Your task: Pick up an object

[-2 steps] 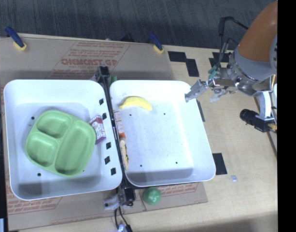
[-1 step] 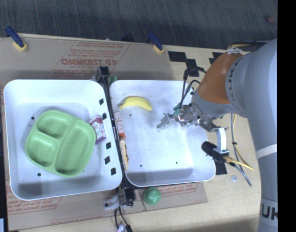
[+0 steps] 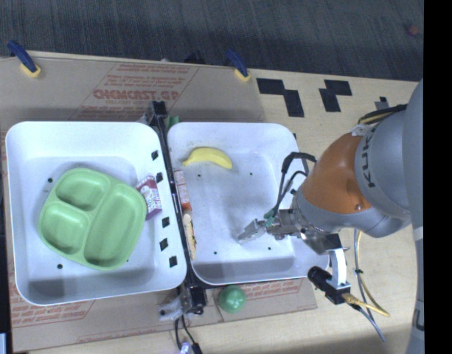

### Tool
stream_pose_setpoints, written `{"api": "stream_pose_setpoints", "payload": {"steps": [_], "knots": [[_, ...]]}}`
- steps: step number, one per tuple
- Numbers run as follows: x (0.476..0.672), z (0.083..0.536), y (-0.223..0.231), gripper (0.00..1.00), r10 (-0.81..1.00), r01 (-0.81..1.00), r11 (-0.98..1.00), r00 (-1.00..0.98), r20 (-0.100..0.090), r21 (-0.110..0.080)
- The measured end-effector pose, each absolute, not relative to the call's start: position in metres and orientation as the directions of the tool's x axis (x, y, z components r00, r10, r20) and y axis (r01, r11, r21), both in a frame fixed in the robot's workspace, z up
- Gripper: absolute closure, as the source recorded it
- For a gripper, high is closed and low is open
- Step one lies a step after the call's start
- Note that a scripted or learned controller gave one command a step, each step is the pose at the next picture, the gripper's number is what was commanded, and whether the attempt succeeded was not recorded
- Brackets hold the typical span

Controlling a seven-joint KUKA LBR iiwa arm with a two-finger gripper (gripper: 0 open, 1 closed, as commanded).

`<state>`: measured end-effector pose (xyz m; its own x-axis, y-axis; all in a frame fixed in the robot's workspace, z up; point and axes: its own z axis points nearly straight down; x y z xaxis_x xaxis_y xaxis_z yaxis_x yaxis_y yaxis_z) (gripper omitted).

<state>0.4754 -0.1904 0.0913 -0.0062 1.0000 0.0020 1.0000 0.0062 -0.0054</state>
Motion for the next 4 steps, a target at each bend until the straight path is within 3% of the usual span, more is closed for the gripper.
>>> {"api": "stream_pose_setpoints", "payload": {"steps": [1, 2, 3, 4], "knots": [[0.537, 0.092, -0.211, 0.00, 1.000, 1.000, 0.004, -0.004, 0.001, -0.001], [0.501, 0.112, -0.207, 0.00, 1.000, 1.000, 0.006, -0.006, 0.001, -0.003], [0.476, 0.092, -0.211, 0.00, 1.000, 1.000, 0.008, -0.008, 0.000, -0.003], [0.527, 0.092, -0.211, 0.00, 1.000, 1.000, 0.006, -0.006, 0.001, -0.002]]}}
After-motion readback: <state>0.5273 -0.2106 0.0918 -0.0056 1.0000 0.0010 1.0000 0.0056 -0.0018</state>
